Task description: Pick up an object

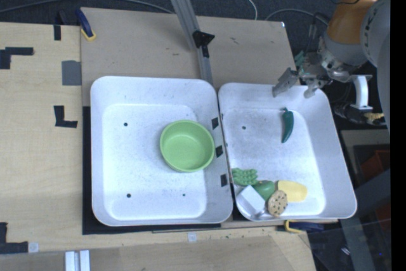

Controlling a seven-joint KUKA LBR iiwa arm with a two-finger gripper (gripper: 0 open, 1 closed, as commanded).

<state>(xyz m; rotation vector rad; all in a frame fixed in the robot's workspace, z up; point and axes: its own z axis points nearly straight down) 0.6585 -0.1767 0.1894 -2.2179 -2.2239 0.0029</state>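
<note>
Over the far rim of the right bin (330,136) hangs the pincer (295,87), its two fingers spread apart with nothing between them. One finger (283,82) points down-left toward the bin's far edge, the other sits just to its right. The arm (355,16) comes in from the upper right, its orange band above the wrist.

Just below the pincer, apart from it, a dark green pepper (287,125) lies alone on the bin floor, near the far right part. Open white floor surrounds it on all sides, widest toward the left wall and the middle.

Crowded into the near edge of the same bin are a leafy green piece (244,175), a green lump (265,188), a white block (250,200), a speckled cookie (276,202) and a yellow piece (292,190), touching or nearly so, the block and cookie pressed close to the rim.

The left bin (108,136) holds a green bowl (186,146), upright, right of centre, near the shared wall but clear of it. A grey pole (181,3) slants across the counter (139,41) behind the bins.
</note>
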